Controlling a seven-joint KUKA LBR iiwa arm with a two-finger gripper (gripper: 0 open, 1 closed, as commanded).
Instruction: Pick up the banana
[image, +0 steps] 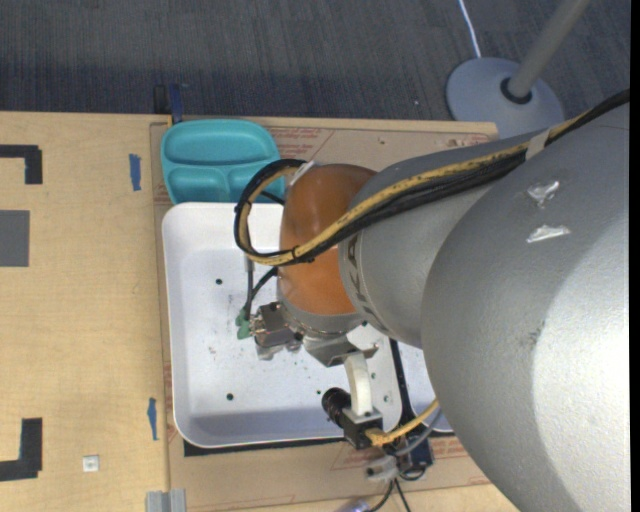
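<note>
Grey arm (520, 300) fills my view over the white bin (200, 400); I can't tell the gripper's state, so I'd locate the banana before closing

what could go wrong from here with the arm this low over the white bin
1. The grey arm with the orange band covers much of the shallow white bin, and no banana can be seen, so a grasp could well close on nothing.
2. The looped black and yellow cables hang beside the wrist and might snag as it turns.
3. The teal plastic tray rests at the bin's far edge, close to the arm; a careless lift might knock it.
</note>
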